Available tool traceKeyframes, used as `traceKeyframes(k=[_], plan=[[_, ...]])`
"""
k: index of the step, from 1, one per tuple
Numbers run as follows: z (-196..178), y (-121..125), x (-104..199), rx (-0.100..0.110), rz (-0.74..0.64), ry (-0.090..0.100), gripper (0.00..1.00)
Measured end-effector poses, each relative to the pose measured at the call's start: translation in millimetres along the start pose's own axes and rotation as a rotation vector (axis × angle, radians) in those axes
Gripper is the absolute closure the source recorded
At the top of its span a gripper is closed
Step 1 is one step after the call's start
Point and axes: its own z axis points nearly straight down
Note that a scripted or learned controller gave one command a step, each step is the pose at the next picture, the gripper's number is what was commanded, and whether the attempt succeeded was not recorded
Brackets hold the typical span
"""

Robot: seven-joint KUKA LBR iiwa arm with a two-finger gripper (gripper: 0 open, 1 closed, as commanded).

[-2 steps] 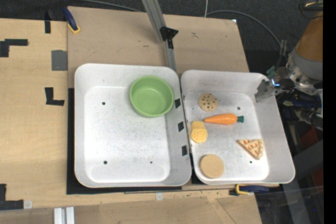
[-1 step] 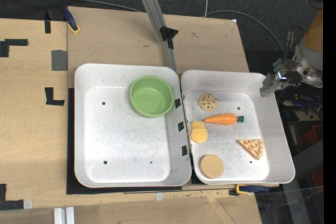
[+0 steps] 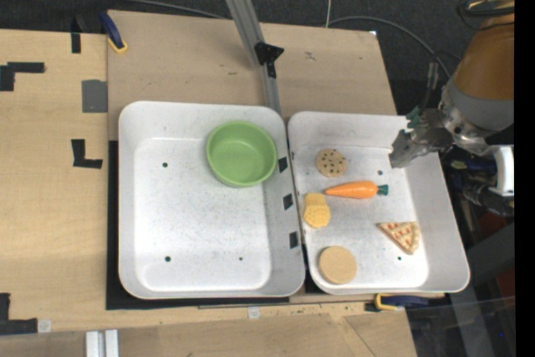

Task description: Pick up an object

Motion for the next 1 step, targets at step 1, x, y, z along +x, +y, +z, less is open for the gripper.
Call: traceKeyframes(k=[1], plan=[[1.8,-18.8,58.7,0.001,-0.002,0.001,1.0]])
